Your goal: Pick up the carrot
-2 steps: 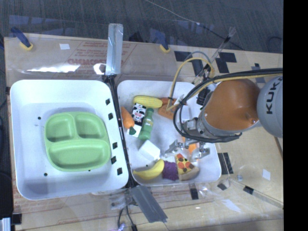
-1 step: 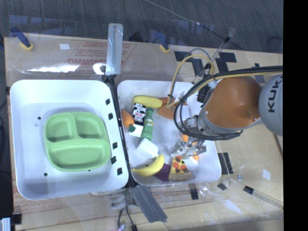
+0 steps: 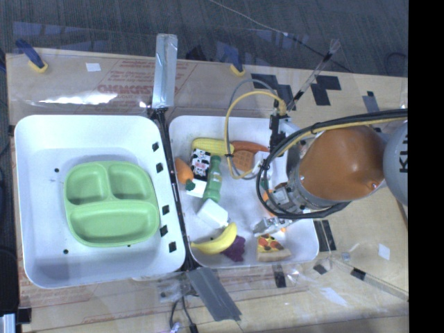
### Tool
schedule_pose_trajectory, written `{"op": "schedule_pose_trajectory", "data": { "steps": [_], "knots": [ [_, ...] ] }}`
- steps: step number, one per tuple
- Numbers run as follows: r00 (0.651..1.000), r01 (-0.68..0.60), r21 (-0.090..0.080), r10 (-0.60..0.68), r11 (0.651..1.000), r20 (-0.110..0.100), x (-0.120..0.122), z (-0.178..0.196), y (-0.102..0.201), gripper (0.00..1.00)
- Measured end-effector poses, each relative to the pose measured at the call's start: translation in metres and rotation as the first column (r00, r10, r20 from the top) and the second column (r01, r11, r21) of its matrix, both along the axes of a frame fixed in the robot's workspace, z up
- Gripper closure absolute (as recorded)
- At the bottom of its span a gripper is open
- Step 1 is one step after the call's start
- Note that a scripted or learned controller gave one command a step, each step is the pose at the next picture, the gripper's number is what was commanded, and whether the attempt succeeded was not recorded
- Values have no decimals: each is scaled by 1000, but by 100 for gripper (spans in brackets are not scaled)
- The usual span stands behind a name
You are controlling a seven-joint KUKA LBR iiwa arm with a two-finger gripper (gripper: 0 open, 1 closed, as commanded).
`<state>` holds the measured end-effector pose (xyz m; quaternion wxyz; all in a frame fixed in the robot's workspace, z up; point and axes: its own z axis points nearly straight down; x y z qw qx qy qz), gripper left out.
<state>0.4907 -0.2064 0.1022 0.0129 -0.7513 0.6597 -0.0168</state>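
The carrot (image 3: 183, 171) is a short orange piece, blunt and stubby, lying at the left edge of the right bin (image 3: 298, 250), just beside the divider between the two bins and touching the left side of a small black-and-white cow-patterned carton (image 3: 200, 164). Much of it is hidden by that carton, so its full shape is hard to read. Two white bins sit side by side: the left bin (image 3: 31, 207) holds one green divided plate (image 3: 109, 203) with three compartments. The right bin carries the clutter: one corn cob (image 3: 208, 146) lying along the far side, one orange-red sausage-like item (image 3: 248, 146) just right of it, one waffle-textured tan piece (image 3: 243, 160) below that, one green bottle (image 3: 212, 181) lying lengthwise in the middle, one white block (image 3: 212, 214) nearer, one banana (image 3: 217, 239) curved along the near wall, one purple item (image 3: 236, 248) touching the banana's right end, and one pizza slice (image 3: 269, 245) at the near right. The arm's orange band (image 3: 340, 162) hangs over the right half of that bin, with the gripper (image 3: 269, 223) pointing down just above the pizza slice, well apart from the carrot. Whether it is apart or together cannot be told from this angle; nothing is seen between its tips.
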Motion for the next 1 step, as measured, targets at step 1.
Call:
{"op": "schedule_pose_trajectory", "data": {
  "steps": [1],
  "knots": [
    [949, -313, 5, 313, 950, -41, -13, 23, 46, 100]
  ]
}}
